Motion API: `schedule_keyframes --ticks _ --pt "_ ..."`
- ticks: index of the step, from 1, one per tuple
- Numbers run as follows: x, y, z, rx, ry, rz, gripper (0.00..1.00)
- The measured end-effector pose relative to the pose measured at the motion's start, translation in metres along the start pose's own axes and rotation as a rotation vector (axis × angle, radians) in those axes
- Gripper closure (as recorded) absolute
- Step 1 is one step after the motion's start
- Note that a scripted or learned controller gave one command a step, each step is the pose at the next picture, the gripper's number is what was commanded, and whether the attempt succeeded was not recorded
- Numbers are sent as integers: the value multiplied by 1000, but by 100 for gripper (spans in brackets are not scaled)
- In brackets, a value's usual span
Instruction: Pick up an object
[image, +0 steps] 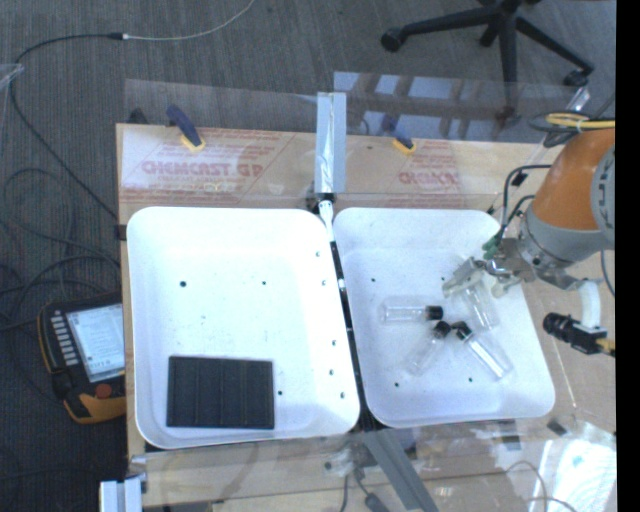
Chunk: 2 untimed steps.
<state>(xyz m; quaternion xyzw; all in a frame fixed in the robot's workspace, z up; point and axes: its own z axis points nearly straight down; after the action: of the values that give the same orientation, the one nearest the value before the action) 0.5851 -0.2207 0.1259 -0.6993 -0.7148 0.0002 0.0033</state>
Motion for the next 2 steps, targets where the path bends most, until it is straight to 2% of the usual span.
schedule_keyframes --ticks 1,2 --pt "6 -45 31 -9 4 -138 0" --pt "4 -45 23 -9 0 -136 100"
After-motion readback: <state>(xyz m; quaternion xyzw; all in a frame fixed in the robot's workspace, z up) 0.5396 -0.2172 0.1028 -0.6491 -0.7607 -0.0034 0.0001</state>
